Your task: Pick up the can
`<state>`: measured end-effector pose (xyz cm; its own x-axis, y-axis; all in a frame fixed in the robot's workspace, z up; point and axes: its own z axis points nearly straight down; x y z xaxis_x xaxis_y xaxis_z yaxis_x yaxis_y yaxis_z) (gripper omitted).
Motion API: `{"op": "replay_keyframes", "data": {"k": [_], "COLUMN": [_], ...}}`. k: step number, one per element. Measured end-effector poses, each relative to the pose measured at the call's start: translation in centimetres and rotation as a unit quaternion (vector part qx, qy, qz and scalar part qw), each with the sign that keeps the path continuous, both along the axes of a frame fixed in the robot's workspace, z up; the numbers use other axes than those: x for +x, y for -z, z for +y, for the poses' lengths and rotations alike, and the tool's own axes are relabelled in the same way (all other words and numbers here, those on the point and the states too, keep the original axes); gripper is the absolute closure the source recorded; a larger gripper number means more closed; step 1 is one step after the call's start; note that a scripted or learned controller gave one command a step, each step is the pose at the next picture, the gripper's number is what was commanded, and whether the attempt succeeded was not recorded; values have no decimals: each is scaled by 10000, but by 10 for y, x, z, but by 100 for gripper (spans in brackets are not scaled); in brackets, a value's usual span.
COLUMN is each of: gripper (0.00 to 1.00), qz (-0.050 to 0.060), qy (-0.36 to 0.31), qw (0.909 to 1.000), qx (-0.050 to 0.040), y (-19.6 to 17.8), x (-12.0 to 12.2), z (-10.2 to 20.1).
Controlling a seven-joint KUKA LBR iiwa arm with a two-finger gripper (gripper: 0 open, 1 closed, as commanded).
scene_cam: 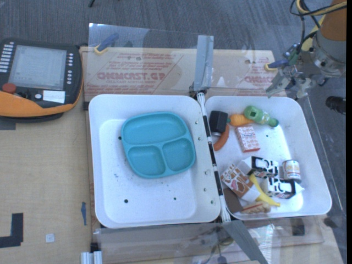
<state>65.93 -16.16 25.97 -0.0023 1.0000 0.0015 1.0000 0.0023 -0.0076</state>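
The can point(291, 170) is small, with a silvery top and a brown and white label. It lies near the right wall of the right bin point(308, 147). My gripper point(287, 90) hangs above the bin's far right corner, well behind the can and apart from it. Its fingers are spread open with nothing between them.
Next to the can are a black-and-white object point(270, 176), a banana point(263, 194) and a carton point(237, 180). Farther back lie a red box point(248, 138), green bottle point(258, 115), carrot point(238, 120), black block point(218, 120) and red chili point(221, 141). A teal divided plate point(158, 144) sits in the left bin point(104, 164).
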Motion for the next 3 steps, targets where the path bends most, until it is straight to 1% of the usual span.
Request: {"op": "replay_keyframes", "data": {"k": [1,2,3], "gripper": [0,100,100], "qz": [0,22,-22], "qy": [-88,-101,320], "qw": [10000,9999,9995], "qx": [1,1,-10], "y": [150,144,50], "x": [7,7,4], "z": [-12,-11,-10]}}
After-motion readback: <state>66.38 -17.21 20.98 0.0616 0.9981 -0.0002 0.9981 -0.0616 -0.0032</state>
